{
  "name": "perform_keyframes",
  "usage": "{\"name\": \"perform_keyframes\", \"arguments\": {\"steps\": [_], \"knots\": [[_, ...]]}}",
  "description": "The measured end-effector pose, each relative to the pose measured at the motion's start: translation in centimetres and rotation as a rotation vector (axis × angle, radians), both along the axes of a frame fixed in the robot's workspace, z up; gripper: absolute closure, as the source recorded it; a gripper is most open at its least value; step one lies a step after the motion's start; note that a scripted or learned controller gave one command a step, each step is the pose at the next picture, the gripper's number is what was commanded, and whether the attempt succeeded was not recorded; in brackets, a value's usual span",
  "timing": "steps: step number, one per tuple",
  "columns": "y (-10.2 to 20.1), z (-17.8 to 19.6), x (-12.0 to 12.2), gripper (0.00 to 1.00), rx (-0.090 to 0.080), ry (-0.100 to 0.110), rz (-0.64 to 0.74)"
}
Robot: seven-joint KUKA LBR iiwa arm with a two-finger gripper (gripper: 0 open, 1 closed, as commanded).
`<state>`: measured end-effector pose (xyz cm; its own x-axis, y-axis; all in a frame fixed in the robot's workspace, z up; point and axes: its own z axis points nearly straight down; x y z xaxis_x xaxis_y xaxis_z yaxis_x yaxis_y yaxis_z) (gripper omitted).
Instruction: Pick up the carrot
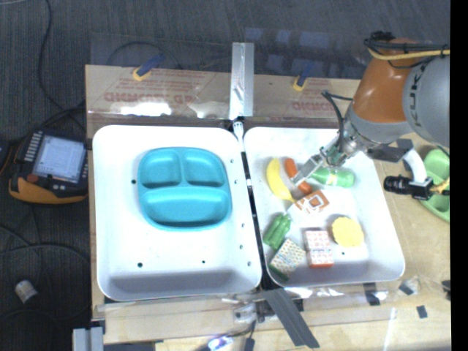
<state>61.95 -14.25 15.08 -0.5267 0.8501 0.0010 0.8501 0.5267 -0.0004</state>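
Left bin (110, 269) holds a blue divided plate (183, 185). Right bin (380, 262) holds mixed toys, including a yellow banana (276, 179). The carrot (293, 171) lies just right of the banana, long axis running from upper left to lower right. Gripper (306, 181) sits over the carrot's lower end; its degree of opening cannot be judged.

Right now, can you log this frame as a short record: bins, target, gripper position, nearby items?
left bin: holds a blue divided plate
right bin: holds the toy food
carrot: orange, upper left of right bin, beside the banana
gripper: low over the carrot area; grasp cannot be confirmed
nearby: green bottle, yellow round piece, green piece
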Motion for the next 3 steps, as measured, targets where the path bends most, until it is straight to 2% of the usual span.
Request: {"name": "perform_keyframes", "arguments": {"steps": [1,2,3], "knots": [[0.4,-5.7,-9.7,0.0,-0.001,-0.003,0.146],[0.4,-4.6,-9.5,1.0,0.0,-0.009,0.146],[-4.6,-5.9,2.5,1.0,-0.003,-0.016,0.265]]}}
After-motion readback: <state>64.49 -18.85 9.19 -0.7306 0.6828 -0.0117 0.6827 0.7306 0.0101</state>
